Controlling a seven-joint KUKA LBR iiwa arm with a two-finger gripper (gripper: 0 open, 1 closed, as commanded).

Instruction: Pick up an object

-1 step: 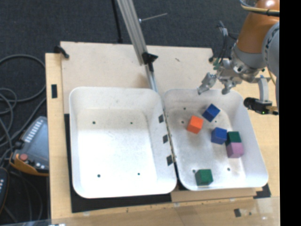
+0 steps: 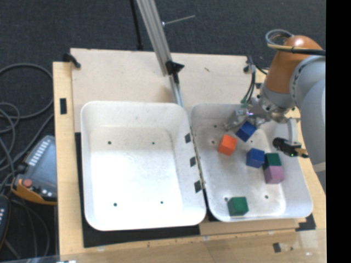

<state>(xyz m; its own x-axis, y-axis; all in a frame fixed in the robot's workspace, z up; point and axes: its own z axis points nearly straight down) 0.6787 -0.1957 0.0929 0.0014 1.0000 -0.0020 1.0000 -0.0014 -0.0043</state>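
Six small blocks lie in the right bin. One blue block sits tilted at the tool, touching it; whether the tool grips it, I cannot tell. An orange block lies just beside.

The end effector sits low in the right bin, touching a tilted blue cube beside an orange cube.

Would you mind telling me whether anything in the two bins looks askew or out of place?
Nothing looks spilled or damaged. The one oddity: a blue cube sits tilted at the gripper in the right bin, while the orange cube and other blocks lie flat.
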